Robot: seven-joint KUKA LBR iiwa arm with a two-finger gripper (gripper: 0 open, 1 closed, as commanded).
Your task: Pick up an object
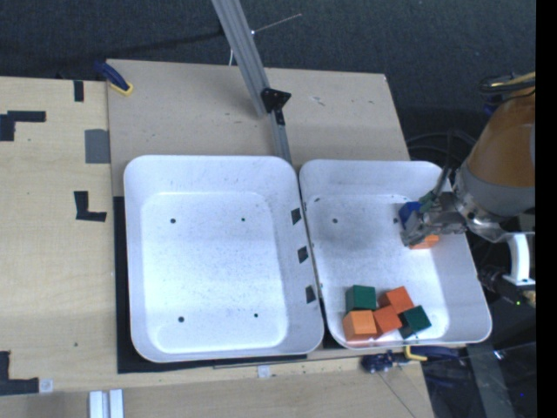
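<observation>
Landmark for all positions: the right bin [452, 273].

Nearest the camera, against the right bin's near wall, sat a tight cluster of blocks: an orange block [359, 323] at the near left, a dark green block [361, 298] just behind it, a second orange block [398, 301] to the right of that, a red-orange block [387, 320] in the middle of the group, and a second dark green block [415, 320] at the near right. All touched or nearly touched their neighbours. Judgement: packed like this in a corner, they leave little room for fingers to close on one alone.

Further in, towards the right bin's right wall, the gripper [421, 230] hung low over the floor, the arm [503, 159] entering over that wall. A small orange block [425, 243] showed directly beneath the gripper and touching it, with a blue piece [409, 211] at its far side; whether that blue piece was an object or gripper hardware could not be resolved. Finger opening could not be told, nor whether the orange block was clamped or merely lying under the tool. Judgement: the low pose fits a grasp attempt on this isolated block, the easier target.

The far half of the right bin's floor carried no objects. Across the shared wall, the left bin [139, 233] had nothing in it.
</observation>
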